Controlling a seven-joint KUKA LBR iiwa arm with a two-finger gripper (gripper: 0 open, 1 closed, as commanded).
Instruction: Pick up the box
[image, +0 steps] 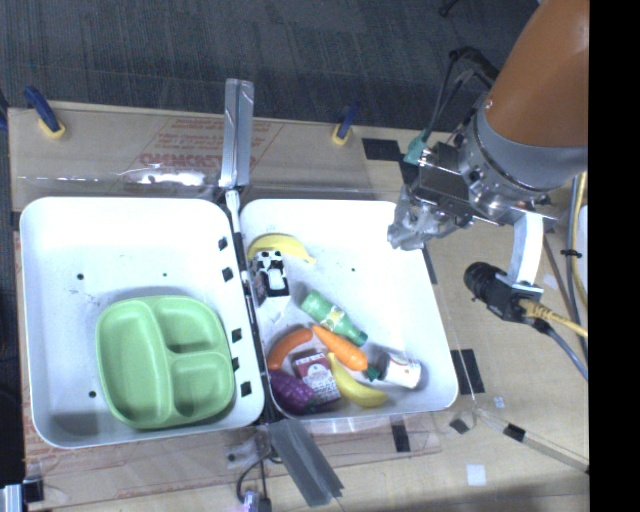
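Note:
The box (317, 373) is small and dark red with a pale label. It lies near the front of the right bin (400, 300), wedged among toy foods. My gripper (410, 233) hangs over the far right corner of that bin, well behind and to the right of the box, and nothing shows in its grasp.
Around the box lie a carrot (340, 348), purple grapes (287, 392), a yellow banana (357, 388), a white bottle (400, 373) and a green bottle (328, 315). Another banana (280, 245) and a black-and-white item (268, 274) sit at the back left. The left bin holds a green divided plate (165, 360).

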